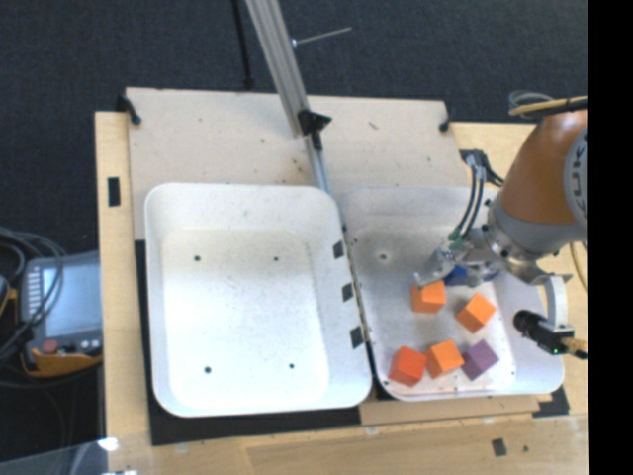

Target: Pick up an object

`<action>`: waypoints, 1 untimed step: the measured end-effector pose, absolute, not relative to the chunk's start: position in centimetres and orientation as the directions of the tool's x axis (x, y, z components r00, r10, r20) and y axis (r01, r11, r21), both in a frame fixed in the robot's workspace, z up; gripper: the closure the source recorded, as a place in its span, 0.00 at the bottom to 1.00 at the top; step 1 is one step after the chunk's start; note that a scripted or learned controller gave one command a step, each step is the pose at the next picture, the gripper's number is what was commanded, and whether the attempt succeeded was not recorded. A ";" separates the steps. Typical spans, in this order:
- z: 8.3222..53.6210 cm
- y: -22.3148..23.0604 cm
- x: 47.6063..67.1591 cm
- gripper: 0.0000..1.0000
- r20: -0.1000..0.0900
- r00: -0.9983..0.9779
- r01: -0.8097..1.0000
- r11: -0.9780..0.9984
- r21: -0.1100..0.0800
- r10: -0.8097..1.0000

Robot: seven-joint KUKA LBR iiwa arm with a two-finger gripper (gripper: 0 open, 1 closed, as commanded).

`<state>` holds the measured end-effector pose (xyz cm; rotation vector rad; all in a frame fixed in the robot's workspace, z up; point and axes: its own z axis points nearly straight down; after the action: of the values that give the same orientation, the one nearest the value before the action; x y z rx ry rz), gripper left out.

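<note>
End effector (447, 265) fingers too small and blurred (state unclear), arm (549, 181) cut off at right.

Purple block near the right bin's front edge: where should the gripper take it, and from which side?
Probably from above, fingers across two opposite flat faces of the purple block. An orange block sits close on its left, so closing along the near-far direction looks safer. The gripper is over the bin's middle.

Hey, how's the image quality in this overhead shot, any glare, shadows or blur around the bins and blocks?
Camera view: lighting is even and soft, with no strong glare; the left bin is bright white but keeps its specks; faint shadow falls under the arm on the right bin; the end effector looks slightly blurred, so its detail is unclear; the orange blocks and purple block are soft-edged but distinct.
</note>
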<state>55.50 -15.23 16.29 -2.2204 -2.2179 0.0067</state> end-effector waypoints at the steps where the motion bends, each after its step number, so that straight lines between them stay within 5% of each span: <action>1: 10.6 -16.1 54.9 0.00 -0.001 0.002 1.000 -0.002 -0.002 1.000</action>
<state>54.89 -16.06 10.60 -2.2233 -2.2186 0.0028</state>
